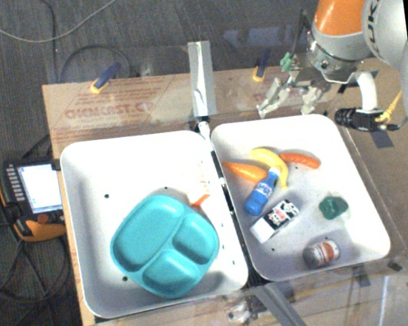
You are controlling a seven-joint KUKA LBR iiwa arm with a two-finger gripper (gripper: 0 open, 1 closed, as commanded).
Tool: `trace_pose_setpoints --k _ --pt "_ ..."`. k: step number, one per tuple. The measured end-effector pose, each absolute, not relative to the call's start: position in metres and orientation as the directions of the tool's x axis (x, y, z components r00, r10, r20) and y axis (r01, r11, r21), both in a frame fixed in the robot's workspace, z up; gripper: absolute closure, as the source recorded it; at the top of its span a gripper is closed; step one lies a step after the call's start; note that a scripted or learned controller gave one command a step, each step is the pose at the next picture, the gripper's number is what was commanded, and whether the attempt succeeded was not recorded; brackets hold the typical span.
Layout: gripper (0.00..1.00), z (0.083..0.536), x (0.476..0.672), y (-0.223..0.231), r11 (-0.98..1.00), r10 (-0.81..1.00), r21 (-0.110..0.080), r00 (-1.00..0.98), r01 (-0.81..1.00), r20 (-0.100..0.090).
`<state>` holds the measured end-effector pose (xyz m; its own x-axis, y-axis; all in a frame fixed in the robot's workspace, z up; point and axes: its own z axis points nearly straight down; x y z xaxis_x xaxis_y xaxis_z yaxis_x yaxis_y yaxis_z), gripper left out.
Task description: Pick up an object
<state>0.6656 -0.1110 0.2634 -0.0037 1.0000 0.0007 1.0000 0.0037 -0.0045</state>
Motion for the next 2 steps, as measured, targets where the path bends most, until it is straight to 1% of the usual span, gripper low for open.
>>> trace_pose_setpoints --k 1,2 --pt "0.00 0.143 0.668 -0.143 -0.005 1.000 -0.006 0.005 1.000 -0.003" --pt "0.00 0.091 0.655 -0.184 -0.060 0.998 -0.001 0.060 0.998 -0.001"
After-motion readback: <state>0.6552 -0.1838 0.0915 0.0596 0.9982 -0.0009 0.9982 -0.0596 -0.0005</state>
